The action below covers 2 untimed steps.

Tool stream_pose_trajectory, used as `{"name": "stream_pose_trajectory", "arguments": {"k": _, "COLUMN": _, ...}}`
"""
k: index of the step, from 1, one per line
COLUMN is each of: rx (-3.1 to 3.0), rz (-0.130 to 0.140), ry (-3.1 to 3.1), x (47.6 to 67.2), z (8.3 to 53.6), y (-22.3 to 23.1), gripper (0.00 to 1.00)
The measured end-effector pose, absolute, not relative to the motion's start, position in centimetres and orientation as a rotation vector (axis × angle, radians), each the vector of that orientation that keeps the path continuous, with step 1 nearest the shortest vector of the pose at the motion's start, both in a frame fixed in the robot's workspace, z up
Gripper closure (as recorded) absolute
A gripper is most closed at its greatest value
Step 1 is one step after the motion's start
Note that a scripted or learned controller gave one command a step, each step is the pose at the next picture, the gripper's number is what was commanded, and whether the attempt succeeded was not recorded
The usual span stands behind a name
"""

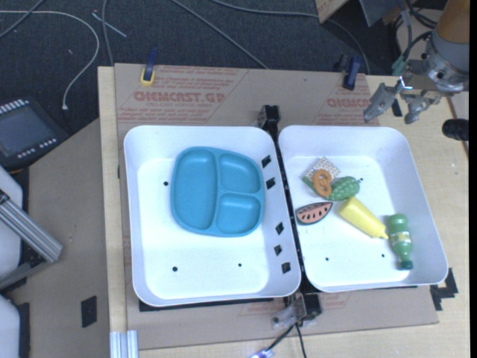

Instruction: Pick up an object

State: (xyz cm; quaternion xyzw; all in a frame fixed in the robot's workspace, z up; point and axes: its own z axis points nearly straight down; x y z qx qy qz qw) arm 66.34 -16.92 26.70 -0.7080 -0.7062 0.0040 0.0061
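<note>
Overhead slanted view of a brown surface [223, 88] bearing two shallow white bins side by side. The left bin [149, 274] holds a blue divided plate [218, 191], lying flat toward its upper middle. The right bin [417, 200] holds small toy foods: a pretzel [322, 180] on a checked card, a green round piece [344, 188] touching it, a watermelon slice [313, 213] below, a yellow cone-shaped piece [361, 217], and a green bottle [399, 239] near the right wall. The gripper [395, 104] hangs at upper right, beyond the right bin's far corner, above the surface. Its fingers are spread apart, gripping nothing. Cables trail across the dark floor above.
</note>
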Motion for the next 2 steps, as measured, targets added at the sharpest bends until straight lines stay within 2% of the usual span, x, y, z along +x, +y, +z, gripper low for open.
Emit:
{"name": "stream_pose_trajectory", "arguments": {"k": 1, "rx": -2.221, "rz": 0.0, "ry": -2.222, "x": 66.5, "z": 27.6, "y": -16.9, "gripper": 0.0}}
{"name": "stream_pose_trajectory", "arguments": {"k": 2, "rx": -2.217, "rz": 0.005, "ry": -2.218, "x": 66.3, "z": 21.4, "y": -16.5, "gripper": 0.0}}
